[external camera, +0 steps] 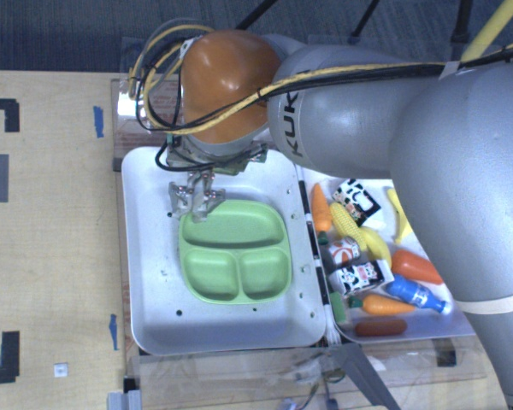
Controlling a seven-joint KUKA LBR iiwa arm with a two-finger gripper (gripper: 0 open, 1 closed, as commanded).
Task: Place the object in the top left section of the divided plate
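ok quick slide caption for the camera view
KUKA arm's gripper poised over the green divided plate's upper left rim in the left bin, toy food beside.

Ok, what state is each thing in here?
Plate: flat in the left bin, nothing in its sections.
Hand: over the plate's top left edge, nothing visibly held.
Corn: lying in the right bin.
Bottle: on its side in the right bin.
Carrot: lying by the divider.

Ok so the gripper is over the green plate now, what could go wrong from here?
1. The gripper hangs over the green divided plate's upper left rim, so anything released might land on the rim or in the white bin.
2. No object is visible at the gripper, so the pick may have failed; the toys lie in the other bin.
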